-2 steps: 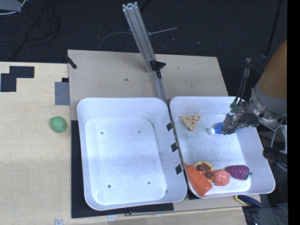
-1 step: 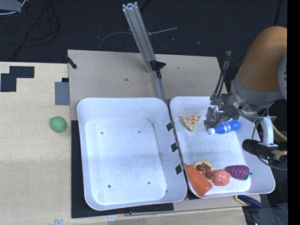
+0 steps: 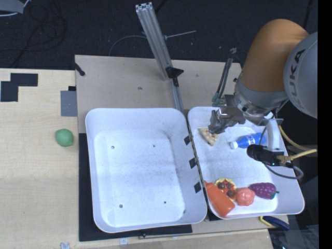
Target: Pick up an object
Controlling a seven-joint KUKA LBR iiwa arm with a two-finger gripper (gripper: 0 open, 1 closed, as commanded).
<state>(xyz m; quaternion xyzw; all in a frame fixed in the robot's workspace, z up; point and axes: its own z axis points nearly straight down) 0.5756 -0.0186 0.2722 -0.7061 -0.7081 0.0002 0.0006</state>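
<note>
— What's under the gripper (image 3: 218, 127)?
— A pale pizza slice (image 3: 208, 136), flat, just below its tip. A blue bottle (image 3: 249, 140) lies on its side beside it.
— Further off?
— Orange carrot (image 3: 220, 202), pink fruit (image 3: 245, 196), purple grapes (image 3: 263, 190), clustered well below it.

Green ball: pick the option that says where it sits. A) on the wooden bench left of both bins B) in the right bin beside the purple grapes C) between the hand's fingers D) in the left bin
A: the green ball lies on the bare wooden bench, left of the left bin, far from the hand over the right bin.
</note>
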